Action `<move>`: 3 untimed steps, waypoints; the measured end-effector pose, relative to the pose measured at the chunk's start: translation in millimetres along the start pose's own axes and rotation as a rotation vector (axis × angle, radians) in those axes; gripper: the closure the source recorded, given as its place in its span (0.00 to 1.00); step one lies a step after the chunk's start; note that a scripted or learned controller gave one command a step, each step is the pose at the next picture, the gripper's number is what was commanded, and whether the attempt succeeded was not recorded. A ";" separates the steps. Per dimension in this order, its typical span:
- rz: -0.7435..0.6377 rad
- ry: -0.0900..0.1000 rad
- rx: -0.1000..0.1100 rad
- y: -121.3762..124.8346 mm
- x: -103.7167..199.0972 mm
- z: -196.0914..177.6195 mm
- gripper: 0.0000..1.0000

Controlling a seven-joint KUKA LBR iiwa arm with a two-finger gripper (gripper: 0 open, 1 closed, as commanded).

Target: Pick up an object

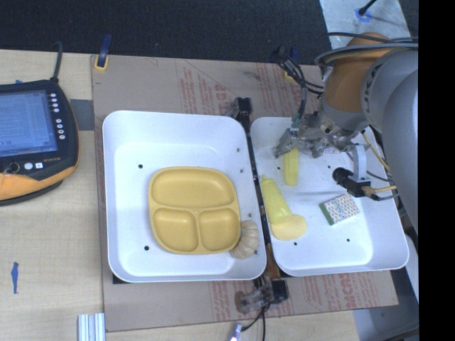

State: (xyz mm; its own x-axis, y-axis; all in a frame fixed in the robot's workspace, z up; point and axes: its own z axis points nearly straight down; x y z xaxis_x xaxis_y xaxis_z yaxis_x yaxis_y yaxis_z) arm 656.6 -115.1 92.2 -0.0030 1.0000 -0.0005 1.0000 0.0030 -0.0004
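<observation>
Nearest us, a small dark clamp (261, 295) sits where the two bins meet at their near edge. Just beyond it, in the near right corner of the left bin (128, 162), we see a beige ridged shell (247, 239) touching a yellow divided plate (193, 209).

In the right bin (370, 251), a short yellow stick (291, 168) lies towards the far left corner. Its long axis runs from far edge to near edge, and its far end tucks under the gripper (302, 145). We cannot tell whether the gripper is open or closed, or whether it grips the stick.

A larger yellow piece (279, 209) lies along the bin's left edge, with its broad end nearer us. A checked card (340, 209) rests near the middle.

The arm (398, 112) comes in from the right, orange band (352, 84) above, wrist bent down over the far part of the bin.
</observation>
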 end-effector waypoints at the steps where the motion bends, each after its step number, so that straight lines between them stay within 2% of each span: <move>1: -0.001 0.001 0.004 -0.5 12.3 0.3 0.00; 2: 0.001 0.000 0.000 -0.1 -4.9 -0.1 0.00; 3: -0.001 0.000 0.001 0.2 -5.3 -10.8 1.00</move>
